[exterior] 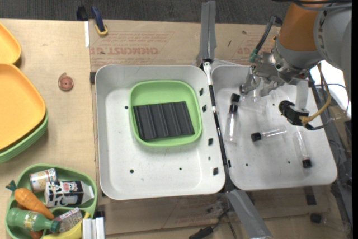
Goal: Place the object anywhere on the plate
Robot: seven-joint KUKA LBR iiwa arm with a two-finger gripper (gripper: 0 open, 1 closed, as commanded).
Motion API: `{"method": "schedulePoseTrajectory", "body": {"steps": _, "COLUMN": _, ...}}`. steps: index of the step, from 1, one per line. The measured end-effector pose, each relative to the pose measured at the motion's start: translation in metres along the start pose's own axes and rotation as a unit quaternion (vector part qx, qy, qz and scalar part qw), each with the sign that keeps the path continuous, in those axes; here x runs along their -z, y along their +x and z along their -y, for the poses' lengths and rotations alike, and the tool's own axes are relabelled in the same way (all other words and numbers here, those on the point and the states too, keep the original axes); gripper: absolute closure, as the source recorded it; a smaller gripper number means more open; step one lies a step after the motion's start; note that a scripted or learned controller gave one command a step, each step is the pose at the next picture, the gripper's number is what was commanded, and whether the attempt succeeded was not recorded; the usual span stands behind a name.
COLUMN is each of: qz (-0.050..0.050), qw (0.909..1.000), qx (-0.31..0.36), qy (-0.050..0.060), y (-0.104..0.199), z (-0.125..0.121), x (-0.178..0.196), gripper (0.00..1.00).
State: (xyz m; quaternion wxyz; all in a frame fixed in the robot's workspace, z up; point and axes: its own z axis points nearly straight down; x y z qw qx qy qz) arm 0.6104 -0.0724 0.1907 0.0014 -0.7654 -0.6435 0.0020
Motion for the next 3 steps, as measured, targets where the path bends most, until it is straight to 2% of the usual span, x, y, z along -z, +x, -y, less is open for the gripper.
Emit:
{"method": "schedulePoseTrajectory", "body": {"steps": 1, "qz": 0.000, "qw": 0.9974, "qx": 0.072, "qy": 0.000, "y": 0.045, "z": 0.048, "x": 0.000, "gripper": 1.00}}
{"method": "schedulePoseTrajectory", "body": {"steps": 2, "qz": 0.001, "qw": 0.9938, "qx": 0.111, "qy": -0.001, "y": 0.101, "z": 0.047, "x": 0.000, "gripper": 1.00}}
{"method": "schedulePoseTrajectory", "body": {"steps": 3, "qz": 0.001, "qw": 0.9939, "qx": 0.111, "qy": -0.001, "y": 0.100, "z": 0.047, "x": 0.000, "gripper": 0.00}}
